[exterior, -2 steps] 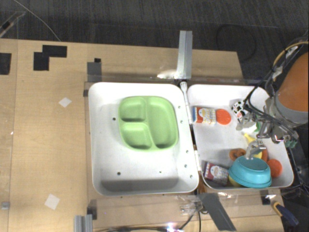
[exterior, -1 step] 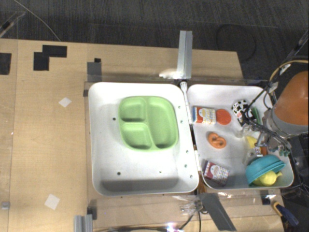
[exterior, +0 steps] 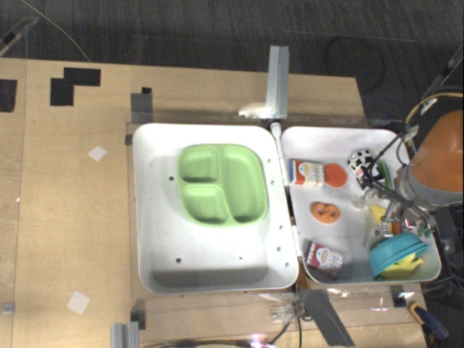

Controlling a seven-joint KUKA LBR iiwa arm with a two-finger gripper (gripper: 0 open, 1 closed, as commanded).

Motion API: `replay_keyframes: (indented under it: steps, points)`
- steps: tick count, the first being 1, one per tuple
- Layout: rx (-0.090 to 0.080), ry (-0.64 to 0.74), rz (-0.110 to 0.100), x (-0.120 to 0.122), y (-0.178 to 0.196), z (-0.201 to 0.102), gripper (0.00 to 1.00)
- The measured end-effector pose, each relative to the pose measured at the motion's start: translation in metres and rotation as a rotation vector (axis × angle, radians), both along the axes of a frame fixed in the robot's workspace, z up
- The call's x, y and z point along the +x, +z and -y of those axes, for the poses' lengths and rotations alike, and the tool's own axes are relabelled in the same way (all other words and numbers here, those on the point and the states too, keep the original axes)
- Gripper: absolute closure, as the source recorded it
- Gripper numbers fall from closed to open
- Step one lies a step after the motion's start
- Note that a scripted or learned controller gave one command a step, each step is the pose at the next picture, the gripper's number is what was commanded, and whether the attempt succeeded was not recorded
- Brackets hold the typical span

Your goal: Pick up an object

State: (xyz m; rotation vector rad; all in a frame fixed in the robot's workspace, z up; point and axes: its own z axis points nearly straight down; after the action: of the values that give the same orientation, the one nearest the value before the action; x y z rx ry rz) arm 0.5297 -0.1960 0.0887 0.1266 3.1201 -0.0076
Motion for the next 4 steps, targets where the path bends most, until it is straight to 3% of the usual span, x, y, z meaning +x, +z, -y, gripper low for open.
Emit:
replay_keyframes:
  steps: [1,2,3,4]
  points:
    - [-0.002,0.008,0.008,0.004,0.011,-0.001,1.0]
    - [0.007,0.055,-0.007,0.042,0.098,-0.087,1.0]
    - [0.006,0.05,-0.014,0.039,0.095,-0.083,0.0]
    - [0.0,0.184,-0.002,0.0,0.011,-0.099,0.0]
